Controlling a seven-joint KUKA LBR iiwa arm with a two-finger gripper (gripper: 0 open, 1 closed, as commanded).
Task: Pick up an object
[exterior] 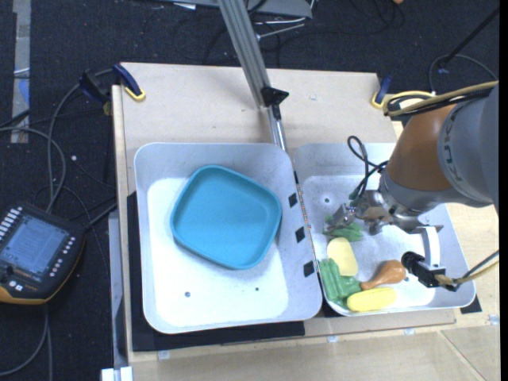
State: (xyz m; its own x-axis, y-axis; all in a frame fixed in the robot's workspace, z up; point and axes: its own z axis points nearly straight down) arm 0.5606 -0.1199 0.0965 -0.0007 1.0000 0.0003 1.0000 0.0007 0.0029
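Observation:
My gripper (pixel 343 217) is low in the right bin (pixel 317 182), near its middle left. Directly under its tip lies a small dark green thing (pixel 347 232); whether they touch is unclear. Just below that sits a pale yellow rounded piece (pixel 342 254). A light green piece (pixel 333 280) lies along the bin's lower left side. To the right of it are a brown pear-shaped thing (pixel 386 274) and a bright yellow oblong piece (pixel 371 299) near the front rim.
The left bin (pixel 159 292) holds a blue square plate (pixel 226 216). A grey metal pole (pixel 248 46) slants down from the top to the gap between the bins. The arm's orange wrist band (pixel 421 157) hangs over the right bin's right side.

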